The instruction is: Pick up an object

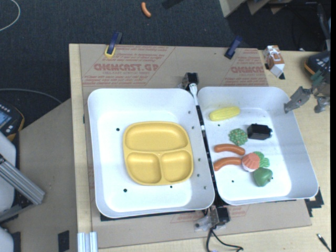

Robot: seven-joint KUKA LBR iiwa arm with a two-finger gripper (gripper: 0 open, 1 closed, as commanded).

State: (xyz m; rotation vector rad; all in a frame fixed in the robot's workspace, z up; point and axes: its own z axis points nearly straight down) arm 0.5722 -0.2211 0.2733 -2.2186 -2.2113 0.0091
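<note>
The grey two-finger gripper (pixel 308 103) hangs just beyond the upper right corner of the right white bin (pixel 299 140), its two fingers spread apart, holding nothing.

Both white bins, left (pixel 105 114) and right (pixel 299 140), look like smooth plastic with a faint sheen. The yellow divided tray (pixel 157 152) is matt plastic. The toy corn (pixel 224 113), two sausages (pixel 229 149) and green pepper (pixel 262 177) appear smooth and slightly glossy, the broccoli (pixel 238 136) bumpy. The counter (pixel 79 88) shows pale, matt wood under printed brown paper (pixel 131 64). The floor (pixel 52 14) is dark rough carpet.
</note>
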